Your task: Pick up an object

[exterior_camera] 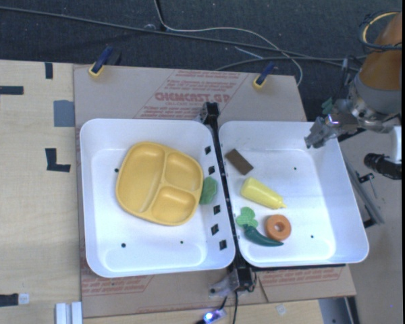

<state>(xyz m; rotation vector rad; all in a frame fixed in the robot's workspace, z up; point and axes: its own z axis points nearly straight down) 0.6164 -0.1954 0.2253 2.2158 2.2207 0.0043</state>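
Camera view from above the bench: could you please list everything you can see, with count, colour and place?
Bins: two, white, side by side on cardboard.
Divided plate: one, yellow, left bin.
Leafy piece: one, light green, left bin's right edge.
Block: one, brown, right bin, upper left.
Yellow piece: one, right bin, centre.
Ring: one, orange, right bin, lower centre.
Green pieces: beside the ring.
Clamps: two, yellow and blue, cardboard's top edge.
Gripper: one, grey, over the right bin's upper right corner.

A robotics lab is showing here: black cables are trailing over dark carpet at twelve o'clock, clamps are pinning cardboard to the worktop, and two white bins are sitting side by side.
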